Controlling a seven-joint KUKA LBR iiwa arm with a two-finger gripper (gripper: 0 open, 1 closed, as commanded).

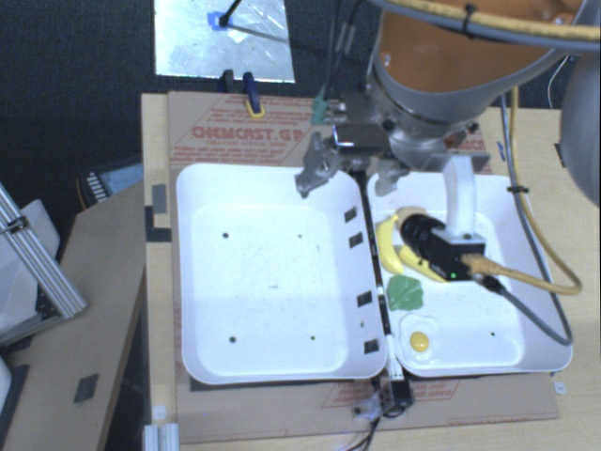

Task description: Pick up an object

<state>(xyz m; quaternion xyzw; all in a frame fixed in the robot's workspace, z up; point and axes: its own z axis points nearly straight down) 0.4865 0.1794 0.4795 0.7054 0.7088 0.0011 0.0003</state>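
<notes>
On the left we see a white bin holding nothing but small dark specks. Right of the dividing rims, the second bin holds a yellow banana, a green leaf-shaped piece and a fried-egg toy. Both bins rest on printed cardboard over a tan bench, with dark floor behind. We cannot tell the state of the gripper, above the bins' far edge.

A broad orange band fills the upper right of the frame above a grey metal wrist. Yellow cable and grey cable loop at the right beside a white bracket.
</notes>
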